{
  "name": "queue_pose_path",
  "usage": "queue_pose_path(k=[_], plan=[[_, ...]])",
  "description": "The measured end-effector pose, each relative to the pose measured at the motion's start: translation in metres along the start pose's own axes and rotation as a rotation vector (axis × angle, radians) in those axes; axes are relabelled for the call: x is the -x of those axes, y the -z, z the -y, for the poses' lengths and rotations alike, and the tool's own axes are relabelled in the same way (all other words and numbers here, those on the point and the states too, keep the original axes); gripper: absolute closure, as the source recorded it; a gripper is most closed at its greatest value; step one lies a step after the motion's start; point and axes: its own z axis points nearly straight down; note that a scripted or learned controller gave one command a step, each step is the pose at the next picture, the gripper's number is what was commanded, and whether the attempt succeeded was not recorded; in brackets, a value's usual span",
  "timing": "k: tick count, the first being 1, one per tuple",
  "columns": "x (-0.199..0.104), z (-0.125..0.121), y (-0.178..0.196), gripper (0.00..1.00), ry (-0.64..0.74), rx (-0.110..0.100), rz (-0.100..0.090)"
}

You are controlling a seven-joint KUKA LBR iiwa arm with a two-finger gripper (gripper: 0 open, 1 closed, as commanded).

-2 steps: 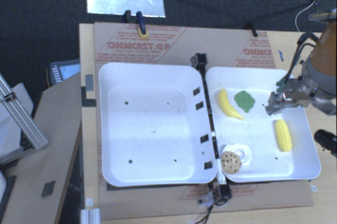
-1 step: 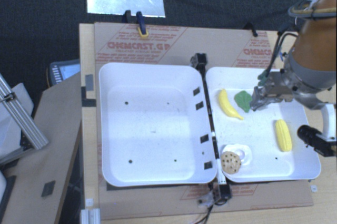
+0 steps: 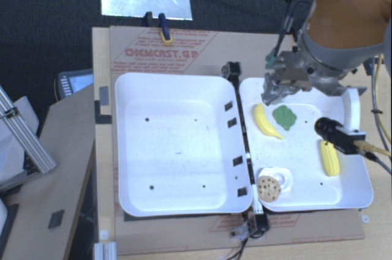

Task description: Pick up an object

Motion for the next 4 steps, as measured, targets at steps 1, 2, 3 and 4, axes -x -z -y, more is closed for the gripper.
queue_pose_path(k=[1,2,3,4], plan=[[-0.050,0.009,0.129,1.00,-0.002,0.008,-0.002],[-0.092,0.029,0.149,1.00,-0.004,-0.005,0.001],[-0.094,0.028,0.133,1.00,-0.007,-0.008,0.003],[-0.140,0.028,0.148,1.00,-0.005,-0.006,0.000]])
